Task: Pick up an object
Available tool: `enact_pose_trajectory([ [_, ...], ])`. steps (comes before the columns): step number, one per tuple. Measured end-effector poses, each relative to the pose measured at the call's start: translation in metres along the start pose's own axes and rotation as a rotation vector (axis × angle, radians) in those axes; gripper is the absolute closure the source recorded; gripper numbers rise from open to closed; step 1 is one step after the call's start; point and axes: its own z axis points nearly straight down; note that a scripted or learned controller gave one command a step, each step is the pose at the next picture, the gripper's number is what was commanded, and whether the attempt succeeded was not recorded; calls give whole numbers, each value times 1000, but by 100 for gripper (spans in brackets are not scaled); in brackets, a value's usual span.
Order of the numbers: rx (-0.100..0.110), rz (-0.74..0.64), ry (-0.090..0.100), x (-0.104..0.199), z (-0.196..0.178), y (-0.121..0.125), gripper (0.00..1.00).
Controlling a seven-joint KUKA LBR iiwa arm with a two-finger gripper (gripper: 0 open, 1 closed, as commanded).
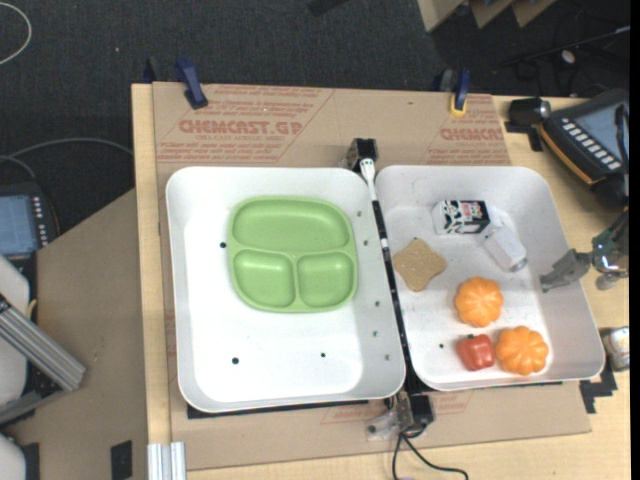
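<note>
Gripper (575, 265) at 3 o'clock, over the right bin's (560, 193) outer rim; jaw state cannot be told. Right bin contents: milk carton (461, 216) at 12 o'clock, clear bottle (503, 247) just beside it, bread slice (418, 264) at 9, orange (479, 301) centre, red pepper (476, 351) touching a small pumpkin (522, 350) at 6. Left bin (200, 298): green divided plate (293, 254).

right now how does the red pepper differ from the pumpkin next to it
The red pepper is red; the pumpkin is orange. The pepper is smaller and blockier; the pumpkin is larger, rounder and ribbed. The pepper sits on the pumpkin's left in the camera view. Both lie side by side near the front edge of the right bin.
</note>
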Motion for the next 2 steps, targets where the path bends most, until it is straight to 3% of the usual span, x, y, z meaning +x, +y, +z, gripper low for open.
enact_pose_trajectory([
  [1,0,0,0,0,0,0,0],
  [2,4,-1,3,17,141,-1,0],
])
